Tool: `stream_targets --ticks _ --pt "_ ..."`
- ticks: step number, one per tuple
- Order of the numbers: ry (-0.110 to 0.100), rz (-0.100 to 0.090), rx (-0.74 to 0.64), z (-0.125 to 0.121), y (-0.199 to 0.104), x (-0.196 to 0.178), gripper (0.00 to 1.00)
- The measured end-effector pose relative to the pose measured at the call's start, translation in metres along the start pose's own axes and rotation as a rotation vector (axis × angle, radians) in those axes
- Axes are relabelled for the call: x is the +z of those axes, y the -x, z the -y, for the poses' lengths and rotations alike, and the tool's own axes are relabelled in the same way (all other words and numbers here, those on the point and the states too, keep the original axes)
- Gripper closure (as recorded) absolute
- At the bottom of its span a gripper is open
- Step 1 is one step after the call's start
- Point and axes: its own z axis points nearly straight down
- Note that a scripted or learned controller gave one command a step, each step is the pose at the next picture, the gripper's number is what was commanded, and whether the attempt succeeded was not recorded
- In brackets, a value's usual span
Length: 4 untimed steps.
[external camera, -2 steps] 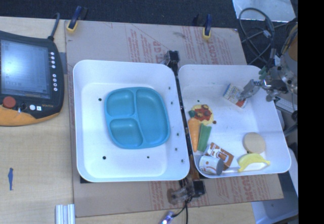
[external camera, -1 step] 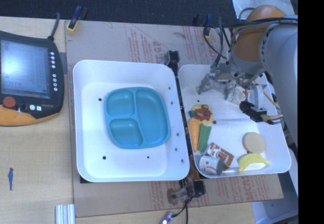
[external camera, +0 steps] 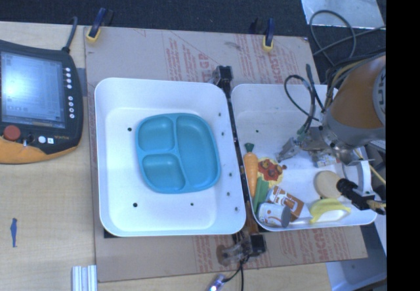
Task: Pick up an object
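The tool (external camera: 296,145) of the grey-and-orange arm (external camera: 357,96) hangs low inside the right-hand white bin (external camera: 262,102), its thin metal fingers pointing toward the bin's middle; whether they are parted or closed cannot be told from this angle, and nothing can be seen between them. The objects for picking lie in a cluster at the near end of that same bin: an orange carrot-shaped toy (external camera: 251,171) against the bin's left wall, a red-and-yellow piece (external camera: 270,169) just beside it, a green piece (external camera: 262,190) below that, a brown-and-white packet (external camera: 286,203) nearer the front rim, a yellow banana-like toy (external camera: 330,207) at the bin's front right corner, and a pale round object (external camera: 325,182) just behind it. The tool is near the cluster, apart from the carrot. The left-hand white bin (external camera: 111,152), touching the right-hand bin along one edge, holds a blue divided plate (external camera: 177,152). On the counter (external camera: 39,217), well to the left of the right-hand bin, rests a control pendant (external camera: 36,109) with a lit screen.
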Motion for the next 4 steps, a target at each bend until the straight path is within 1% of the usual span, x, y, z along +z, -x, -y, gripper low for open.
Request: stream_targets --ticks 1,2,3,4 --pt "0.003 -0.001 0.000 -0.059 -0.045 -0.031 0.00" --pt "0.004 0.000 0.003 -0.018 -0.028 -0.182 0.00" --pt "0.000 0.000 -0.001 0.033 -0.056 -0.072 0.00" --pt "0.002 0.002 0.000 0.041 -0.059 0.000 0.00"
